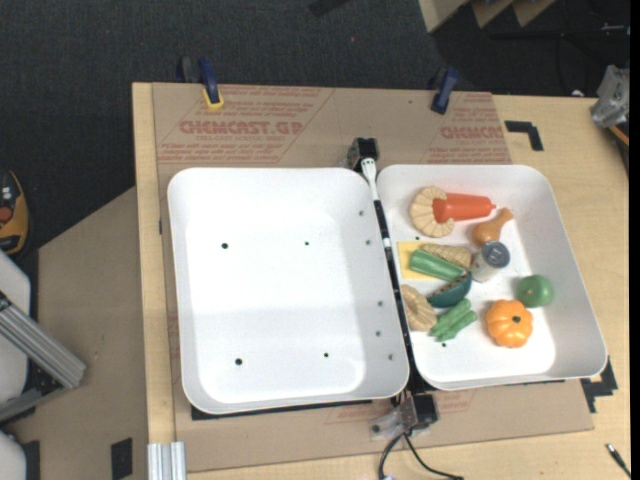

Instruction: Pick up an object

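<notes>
Several toy foods lie clustered in the right white bin (572,258). An orange carrot (465,206) rests beside a tan scalloped piece (430,212) at the far end. Below them are a brown drumstick (490,229), a grey round can (494,257), a yellow slab (407,256) and a green pepper (436,265). A dark teal piece (453,290), a tan bread piece (418,309) and green pods (453,321) sit toward the bin's left wall. A green ball (535,290) and an orange pumpkin (509,324) lie apart at the right.
The left white bin (270,288) adjoins the right one along a black hinge strip (385,258). Both stand on a brown board (300,118) held by blue clamps (209,80). A metal rail (40,346) lies at the lower left, and cables (410,438) run at the near edge.
</notes>
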Robot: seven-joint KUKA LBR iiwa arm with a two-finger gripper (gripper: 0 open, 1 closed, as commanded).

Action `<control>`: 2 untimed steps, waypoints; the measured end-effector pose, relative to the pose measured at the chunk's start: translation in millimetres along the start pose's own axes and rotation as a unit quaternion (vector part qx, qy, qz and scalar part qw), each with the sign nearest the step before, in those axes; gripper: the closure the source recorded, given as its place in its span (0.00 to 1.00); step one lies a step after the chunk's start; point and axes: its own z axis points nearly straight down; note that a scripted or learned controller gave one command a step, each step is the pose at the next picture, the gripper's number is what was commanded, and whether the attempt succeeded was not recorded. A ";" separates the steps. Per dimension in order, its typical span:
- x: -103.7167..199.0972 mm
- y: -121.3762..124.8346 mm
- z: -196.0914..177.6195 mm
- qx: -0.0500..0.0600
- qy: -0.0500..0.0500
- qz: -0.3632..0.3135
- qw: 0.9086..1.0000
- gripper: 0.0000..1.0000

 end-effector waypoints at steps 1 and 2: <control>86.9 -48.8 -121.5 -0.014 0.001 -0.012 1.000 1.00; 158.1 -67.3 78.2 0.003 0.003 -0.010 1.000 1.00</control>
